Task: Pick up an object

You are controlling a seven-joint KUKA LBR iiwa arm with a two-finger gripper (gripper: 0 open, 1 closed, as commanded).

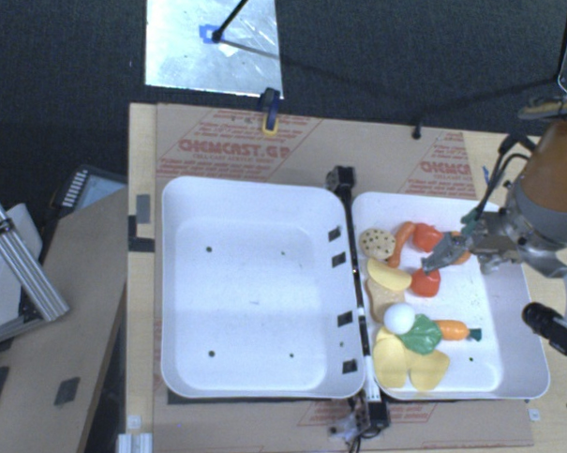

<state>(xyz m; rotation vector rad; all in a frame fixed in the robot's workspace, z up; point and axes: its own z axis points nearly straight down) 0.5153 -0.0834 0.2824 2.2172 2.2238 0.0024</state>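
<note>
— What is being shown of the arm (pixel 547 200) at the right edge of the frame?
— A grey body is being seen, an orange band above, dark cables alongside, a black part below.

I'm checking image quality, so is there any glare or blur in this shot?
Camera view: the foil sheet behind the bench glares bright; the left bin is evenly lit, nearly washed out; the gripper looks soft and slightly blurred over the toys in the right bin.
</note>
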